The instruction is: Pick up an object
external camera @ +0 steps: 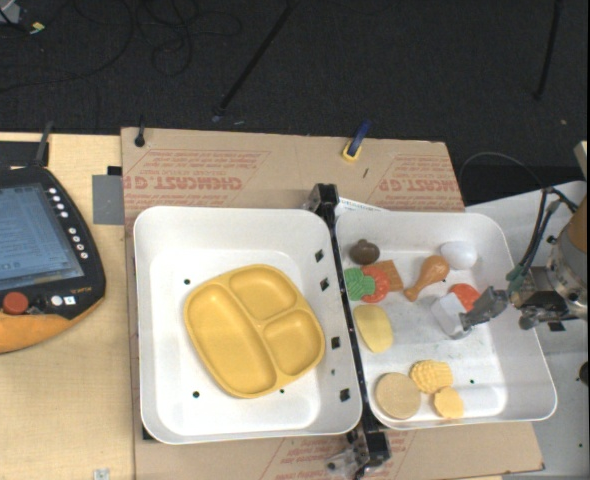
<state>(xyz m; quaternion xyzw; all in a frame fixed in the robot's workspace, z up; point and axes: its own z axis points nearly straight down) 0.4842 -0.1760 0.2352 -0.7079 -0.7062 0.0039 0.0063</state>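
1. Nearest the camera, at the right bin's (520, 408) near edge, lie 3 pieces of toy food: a round tan cookie (396, 395), a yellow corn cob (431, 374) just beside it, and a small yellow piece (449, 403) touching the corn's near side.
2. Along that bin's left wall sits a pale yellow oval piece (374, 328), and above it a green leafy piece (358, 285) touching an orange piece (386, 280).
3. Toward the bin's far edge are a dark brown round piece (364, 253), a tan drumstick (430, 273) lying tilted, and a white rounded piece (459, 255) near the far right corner.
4. A red piece (464, 294) and a pale grey-white piece (446, 314) lie near the bin's right wall.
5. Reaching in over the right wall, the hand (472, 316) hangs just beside the red and grey-white pieces; I cannot tell how far open it is, nor whether it has hold of anything.
6. Filling much of the left bin (155, 268) is a yellow divided plate (253, 328) with 3 compartments.
7. Both bins rest on a cardboard sheet (275, 173) on the bench (55, 398).
8. At the bench's left edge lies a control pendant (30, 258) with a lit screen.
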